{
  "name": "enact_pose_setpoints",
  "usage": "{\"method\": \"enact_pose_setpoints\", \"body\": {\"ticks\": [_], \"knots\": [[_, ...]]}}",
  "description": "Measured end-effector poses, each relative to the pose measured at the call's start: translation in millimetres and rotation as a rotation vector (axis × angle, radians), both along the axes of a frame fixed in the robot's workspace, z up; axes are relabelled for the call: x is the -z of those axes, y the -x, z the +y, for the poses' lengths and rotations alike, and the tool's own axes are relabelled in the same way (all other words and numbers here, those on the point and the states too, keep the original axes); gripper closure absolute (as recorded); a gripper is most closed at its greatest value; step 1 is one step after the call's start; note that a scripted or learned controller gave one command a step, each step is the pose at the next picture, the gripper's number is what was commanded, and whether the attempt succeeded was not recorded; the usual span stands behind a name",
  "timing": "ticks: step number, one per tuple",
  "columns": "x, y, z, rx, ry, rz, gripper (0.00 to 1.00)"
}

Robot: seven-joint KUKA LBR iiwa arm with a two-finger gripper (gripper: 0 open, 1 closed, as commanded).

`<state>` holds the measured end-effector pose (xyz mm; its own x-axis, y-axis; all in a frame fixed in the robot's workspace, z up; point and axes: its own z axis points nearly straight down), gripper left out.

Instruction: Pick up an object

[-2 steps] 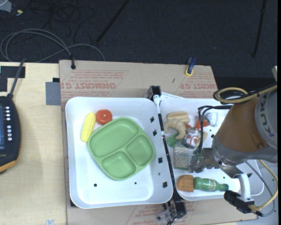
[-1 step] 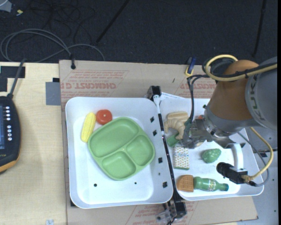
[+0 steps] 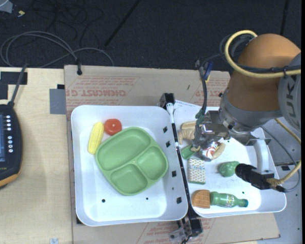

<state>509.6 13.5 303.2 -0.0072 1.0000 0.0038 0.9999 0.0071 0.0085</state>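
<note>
Camera view is looking down at a slant, and the arm [image 3: 259, 80] is covering the upper right part of the right bin [image 3: 274, 200]. The gripper [image 3: 203, 139] is hanging just above the checkered block [image 3: 196, 171], and I cannot tell if it is spread or pressed together, because its tip is lying in shadow among the things.

A small red-and-white toy [image 3: 212, 150] is lying just above and right of the block, close under the gripper. Its shape is hard to make out; it is showing a white body with red patches and a rounded end. Nothing is showing between the gripper's parts, so it is not holding the toy as far as I can see.

A tan piece [image 3: 188, 131] is lying further above the block, partly hidden by the gripper. A green lump [image 3: 227, 168] is sitting right of the block. A brown piece [image 3: 202, 199] is lying just below the block, and a green bottle [image 3: 227, 201] is lying on its side, touching that piece.

Left of the block, in the left bin [image 3: 86, 187], a green plate [image 3: 132, 159], a yellow corn [image 3: 95, 137] and a tomato [image 3: 112, 126] are resting.
</note>
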Motion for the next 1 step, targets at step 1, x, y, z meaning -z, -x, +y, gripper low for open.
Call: {"method": "enact_pose_setpoints", "body": {"ticks": [1], "knots": [[-50.0, 34.3, 33.8, 0.003, 0.002, 0.007, 1.00]]}}
